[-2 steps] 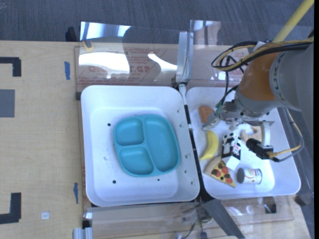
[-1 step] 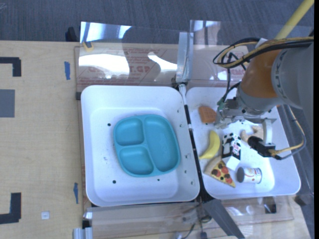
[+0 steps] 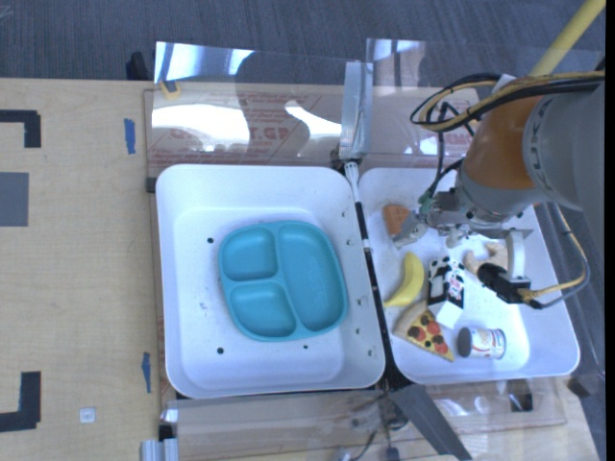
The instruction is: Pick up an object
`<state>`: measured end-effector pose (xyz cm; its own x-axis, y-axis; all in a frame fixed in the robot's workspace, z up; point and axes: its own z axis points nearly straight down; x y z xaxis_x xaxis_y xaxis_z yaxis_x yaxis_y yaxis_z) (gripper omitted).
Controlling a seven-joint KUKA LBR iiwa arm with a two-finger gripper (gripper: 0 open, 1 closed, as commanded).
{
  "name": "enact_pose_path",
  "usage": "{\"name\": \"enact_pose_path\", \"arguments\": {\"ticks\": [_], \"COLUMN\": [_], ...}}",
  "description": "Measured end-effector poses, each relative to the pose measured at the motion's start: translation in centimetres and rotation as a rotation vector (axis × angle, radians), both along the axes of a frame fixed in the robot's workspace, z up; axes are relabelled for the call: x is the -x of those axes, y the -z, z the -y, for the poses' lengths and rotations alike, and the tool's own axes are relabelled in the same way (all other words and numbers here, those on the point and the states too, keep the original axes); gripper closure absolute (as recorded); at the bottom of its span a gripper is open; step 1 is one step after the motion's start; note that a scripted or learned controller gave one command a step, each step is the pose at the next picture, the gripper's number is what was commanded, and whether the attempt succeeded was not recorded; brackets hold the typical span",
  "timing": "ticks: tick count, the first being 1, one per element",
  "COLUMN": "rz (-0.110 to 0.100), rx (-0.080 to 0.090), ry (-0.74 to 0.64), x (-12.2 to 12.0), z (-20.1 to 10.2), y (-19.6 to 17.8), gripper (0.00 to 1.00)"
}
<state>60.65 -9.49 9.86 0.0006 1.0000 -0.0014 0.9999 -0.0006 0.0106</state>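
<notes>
Jaws (image 3: 444, 221) are hanging low over the upper part of the right bin (image 3: 553, 349), at the right of the frame, and whether they are apart or together cannot be told from this slant. Nothing is showing between them. Behind them the grey arm (image 3: 567, 152) with its orange band (image 3: 500, 147) is reaching in from the right edge, covering the bin's upper right corner.

Objects are lying in the right bin: an orange piece (image 3: 396, 219) just left of the jaws, a banana (image 3: 407, 280) below it, a pizza slice (image 3: 429, 334) near the lower edge, a small can (image 3: 480, 342) just right of the slice, and a black-and-white item (image 3: 446, 280) beside the banana.

Left of centre, the left bin (image 3: 183, 257) is holding a blue divided plate (image 3: 283, 280), lying flat. Both bins are sitting side by side on the pale surface (image 3: 67, 286).
</notes>
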Motion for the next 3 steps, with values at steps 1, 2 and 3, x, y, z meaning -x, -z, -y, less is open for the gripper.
{"name": "enact_pose_path", "arguments": {"ticks": [1,2,3], "rz": [-0.006,0.001,-0.001], "rx": [-0.001,0.0,-0.002], "ry": [0.0,0.001,-0.006], "x": [5.4,5.2,-3.7], "z": [0.7,0.7,-3.1], "y": [1.1,-0.1,-9.1], "gripper": [0.0,1.0,1.0]}}
